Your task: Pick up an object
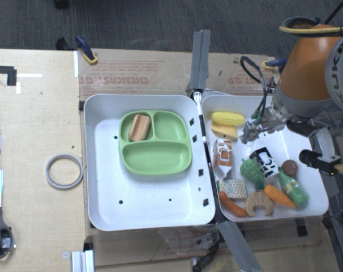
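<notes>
Two shallow white bins are sitting side by side on the counter (30,129). The left bin (103,197) is carrying a green divided plate (156,142), and a tan sausage-like piece (140,127) is lying in the plate's upper-left compartment. The right bin (316,203) is holding a cluster of toy foods: a yellow corn cob (228,118) near the top, with a paler yellow piece (225,131) just below it; a brown-and-white packet (223,156) lying against the left wall; a green broccoli-like piece (252,170) near the centre; a black-and-white item (266,160) just beside it; a brown round piece (288,167); a green bottle (293,190); an orange carrot (279,196); a tan ring-shaped pastry (260,204); a checkered cracker (235,188); and a red-orange sausage (232,205) along the front wall.

The grey arm with its orange band (310,64) is reaching in from the right, and the gripper (252,130) is hovering over the upper part of the right bin, just right of the corn cob. Whether the fingers are spread or closed cannot be told from this view, and no object is seen between them. A grey tape ring (64,170) and scissors (0,234) are lying on the counter left of the bins.
</notes>
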Tool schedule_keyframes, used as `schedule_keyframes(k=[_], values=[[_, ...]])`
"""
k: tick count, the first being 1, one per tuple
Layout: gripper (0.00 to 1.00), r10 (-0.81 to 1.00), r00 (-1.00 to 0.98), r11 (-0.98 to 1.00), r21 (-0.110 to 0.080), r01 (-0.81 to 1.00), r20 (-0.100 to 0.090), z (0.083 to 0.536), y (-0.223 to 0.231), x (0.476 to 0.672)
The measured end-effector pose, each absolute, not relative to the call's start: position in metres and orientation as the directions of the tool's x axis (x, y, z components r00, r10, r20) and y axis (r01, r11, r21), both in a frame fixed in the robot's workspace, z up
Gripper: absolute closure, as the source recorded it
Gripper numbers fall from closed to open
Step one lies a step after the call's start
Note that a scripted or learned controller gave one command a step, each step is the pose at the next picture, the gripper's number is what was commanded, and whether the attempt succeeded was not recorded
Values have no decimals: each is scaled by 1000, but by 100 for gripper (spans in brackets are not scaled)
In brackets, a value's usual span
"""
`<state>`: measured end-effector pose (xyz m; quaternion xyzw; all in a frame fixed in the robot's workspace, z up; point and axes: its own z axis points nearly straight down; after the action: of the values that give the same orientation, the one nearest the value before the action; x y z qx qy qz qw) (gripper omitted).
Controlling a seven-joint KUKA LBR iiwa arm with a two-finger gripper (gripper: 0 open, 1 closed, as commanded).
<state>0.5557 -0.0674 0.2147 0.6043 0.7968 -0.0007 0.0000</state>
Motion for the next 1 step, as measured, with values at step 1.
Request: schedule_keyframes(k=[1], values=[[100, 979, -204, 204, -3, 979, -1, 174, -123, 550]])
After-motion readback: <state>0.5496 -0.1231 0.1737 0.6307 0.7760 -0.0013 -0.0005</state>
